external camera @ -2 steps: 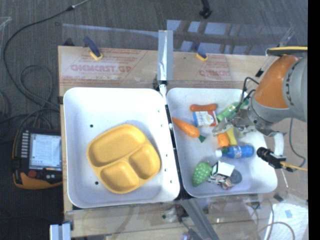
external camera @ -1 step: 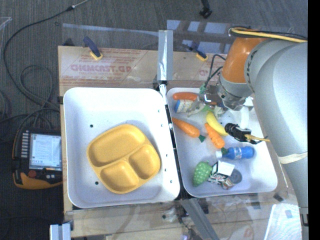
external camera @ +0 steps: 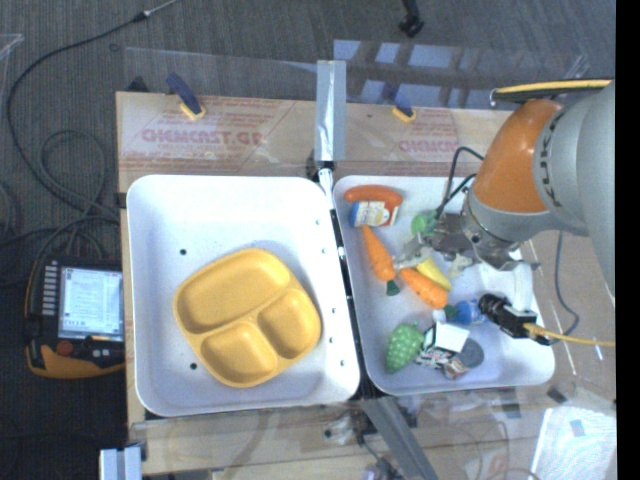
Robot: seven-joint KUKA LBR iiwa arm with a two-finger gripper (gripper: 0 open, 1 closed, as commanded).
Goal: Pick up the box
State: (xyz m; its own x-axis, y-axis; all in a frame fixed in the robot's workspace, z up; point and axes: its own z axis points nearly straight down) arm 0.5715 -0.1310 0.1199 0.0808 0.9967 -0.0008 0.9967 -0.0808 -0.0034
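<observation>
Arm overhangs the right bin; gripper state cannot be told (wrist hides it). Locate box at the bin's 11 o'clock, beside a carrot; descend squarely, clearing that carrot

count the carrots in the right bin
2. One carrot lies left of centre, below the box; the other lies mid-bin by the claw. More may hide under the arm.

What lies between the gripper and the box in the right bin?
Nothing visible: bare bin floor separates gripper and box. A carrot lies just below the box in view.
</observation>
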